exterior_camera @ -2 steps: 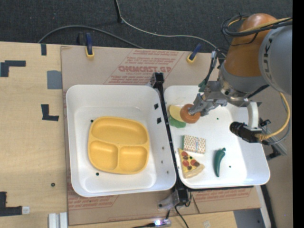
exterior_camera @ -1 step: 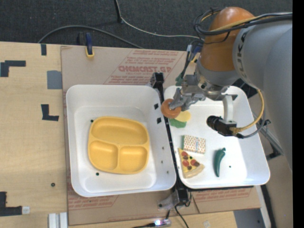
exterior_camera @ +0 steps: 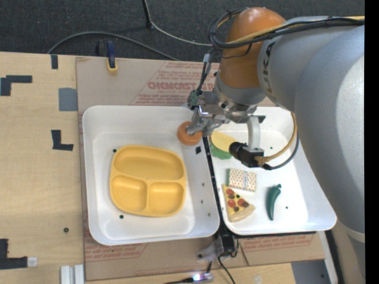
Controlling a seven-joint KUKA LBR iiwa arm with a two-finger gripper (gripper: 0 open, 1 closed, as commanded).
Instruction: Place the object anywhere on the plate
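While arm hides gripper (exterior_camera: 198, 120) | grip state unclear | orange object (exterior_camera: 188, 135) partly covered

Even, fairly bright overhead light falls across the bench, with no hard-edged shadows; only soft dim patches lie along the inner walls of the left bin (exterior_camera: 95, 158) and under the arm (exterior_camera: 308, 87). The arm's grey casing shows a broad pale sheen, and its orange band (exterior_camera: 249, 46) carries a mild highlight on top. The picture is slightly soft and grainy, fine print on the cardboard barely legible
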